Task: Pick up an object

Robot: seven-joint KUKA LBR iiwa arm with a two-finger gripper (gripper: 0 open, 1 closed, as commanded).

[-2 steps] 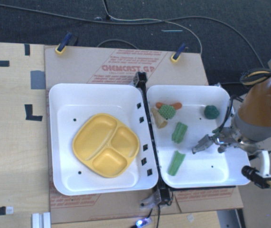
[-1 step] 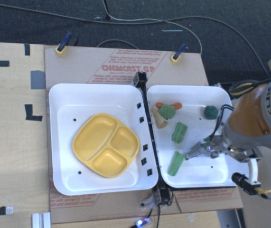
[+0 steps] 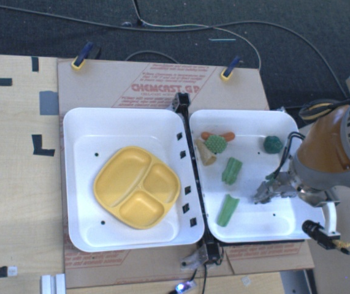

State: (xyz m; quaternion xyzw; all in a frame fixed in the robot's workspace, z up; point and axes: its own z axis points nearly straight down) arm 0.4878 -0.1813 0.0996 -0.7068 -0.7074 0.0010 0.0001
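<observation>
gripper: small grey metal assembly at the end of the grey arm with its orange band, low over the right bin, near the bin's right side; whether it is parted or closed cannot be told, and nothing is seen held in it.

right bin contents: long green piece, blocky and matte, lying slantwise on the floor just left of the gripper, apart from it; shorter green block above it; bumpy green lump across an orange carrot-like piece, beside a tan wedge, at the upper left; dark green round ball near the upper right corner. bare white floor lies along the bottom edge and lower right.

left bin: shallow, glossy white, rounded corners; holds a yellow divided plate, three compartments, smooth plastic, set at a tilt.

support: brown cardboard sheet with red print, held by two blue-and-yellow clamps at its far edge; pale wood-grain bench to the left; dark carpet with cables beyond.
</observation>
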